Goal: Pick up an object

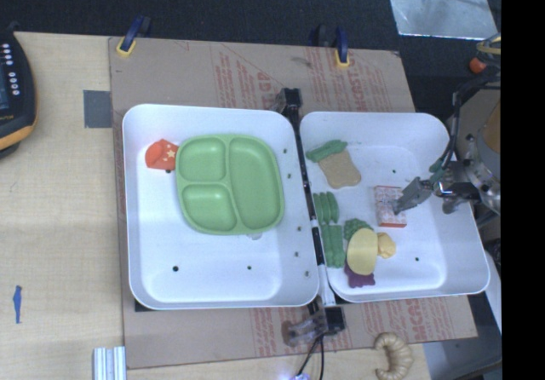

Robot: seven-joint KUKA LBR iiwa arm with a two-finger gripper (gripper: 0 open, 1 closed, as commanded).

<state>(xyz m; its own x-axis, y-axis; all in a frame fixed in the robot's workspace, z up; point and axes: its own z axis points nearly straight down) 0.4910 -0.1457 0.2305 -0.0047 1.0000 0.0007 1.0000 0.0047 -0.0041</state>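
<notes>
1. Grey two-finger gripper (411,196) positioned low in the right shallow white bin (426,127), fingers spread apart, nothing between them.
2. Nearest candidate: small flat pink-and-white packet (388,204), lying on the bin floor just beside the fingertips, possibly touching. Further candidates in the same bin: tan toast-shaped piece (340,169), yellow rounded toy (363,250), green bean-like pieces (326,206).
3. Centre over the packet before descending; align the fingers across its narrower side.
4. Descend until close to the floor, then close; a flat item likely to slip out if grasped high.
5. Lift straight up, clear of the bin wall.
6. Left bin (140,225): green three-compartment plastic plate (230,182), red item (159,154) beside it.
7. Red lettering on the cardboard sheet (247,71): too faint to read. Packet print: illegible.
</notes>
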